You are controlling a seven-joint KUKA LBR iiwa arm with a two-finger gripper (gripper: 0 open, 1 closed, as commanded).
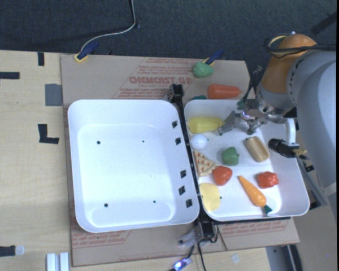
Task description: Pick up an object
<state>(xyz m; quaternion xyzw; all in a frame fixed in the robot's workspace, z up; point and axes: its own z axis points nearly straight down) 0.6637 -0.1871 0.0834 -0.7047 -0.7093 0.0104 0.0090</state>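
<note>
My gripper (238, 127) hangs over the back of the right bin (296, 196), open, with nothing between its fingers. One fingertip (222, 130) is close to a yellow toy vegetable (203, 124); the other is just behind a tan bread roll (256, 149). In front of the gripper lie a green pepper (230, 155), a white egg (199, 141), a waffle wedge (203, 164), a red tomato (222, 175), a carrot (252, 191), a small red piece (267, 179) and a yellow lemon (209, 196).
The left bin (79, 168) sits beside the right one, with black clips along their shared wall. Behind the bins, on the cardboard, lie a green toy (203, 69) and an orange-red pepper (223, 91). The grey arm (316, 95) fills the right side.
</note>
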